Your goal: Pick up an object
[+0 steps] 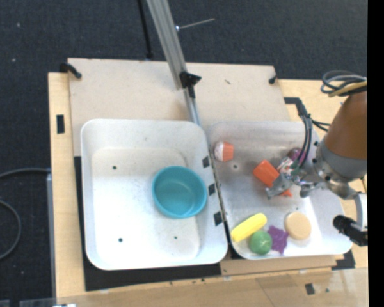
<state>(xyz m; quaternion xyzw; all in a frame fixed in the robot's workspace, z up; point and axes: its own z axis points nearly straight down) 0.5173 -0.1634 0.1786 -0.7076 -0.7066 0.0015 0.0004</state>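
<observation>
Orange block (265, 171): right bin (256, 136), centre, just beside the end effector (287, 183).
Handling: likely light, stiff, smooth-sided; grip its flat opposite faces.
Long axis: roughly tilted, upper left to lower right.
End effector: low beside the block; finger state cannot be told.

A single fixed camera is mounted above the worktop (147, 88) and looks down at a slant. Its field covers the left bin (102, 171) and the right bin (243, 139) in full, plus dark floor (51, 18) beyond the worktop. The arm (349, 136) enters from the right edge of the view.
</observation>
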